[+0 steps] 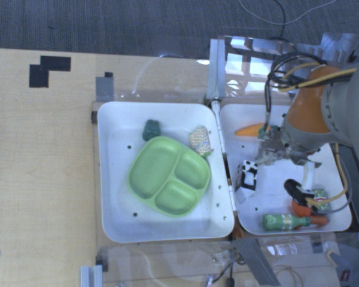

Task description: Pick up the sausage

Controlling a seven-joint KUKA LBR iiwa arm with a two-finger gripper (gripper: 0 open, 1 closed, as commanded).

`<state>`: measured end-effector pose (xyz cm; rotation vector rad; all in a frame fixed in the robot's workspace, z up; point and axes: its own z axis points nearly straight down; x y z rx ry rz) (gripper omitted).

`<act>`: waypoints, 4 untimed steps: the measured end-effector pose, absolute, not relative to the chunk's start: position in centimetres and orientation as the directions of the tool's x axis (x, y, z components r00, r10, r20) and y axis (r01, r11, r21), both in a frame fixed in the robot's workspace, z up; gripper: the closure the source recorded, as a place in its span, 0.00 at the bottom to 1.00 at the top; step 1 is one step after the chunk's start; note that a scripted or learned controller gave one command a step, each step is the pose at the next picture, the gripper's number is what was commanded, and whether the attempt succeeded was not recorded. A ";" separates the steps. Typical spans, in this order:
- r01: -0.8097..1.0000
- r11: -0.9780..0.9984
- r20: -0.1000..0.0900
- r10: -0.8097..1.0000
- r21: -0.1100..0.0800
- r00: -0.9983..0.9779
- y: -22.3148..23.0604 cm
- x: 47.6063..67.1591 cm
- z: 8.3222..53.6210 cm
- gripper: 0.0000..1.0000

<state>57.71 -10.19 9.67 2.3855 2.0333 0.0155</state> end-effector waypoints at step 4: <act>0.984 -0.176 0.026 0.984 -0.005 0.176 -18.2 49.4 11.8 0.00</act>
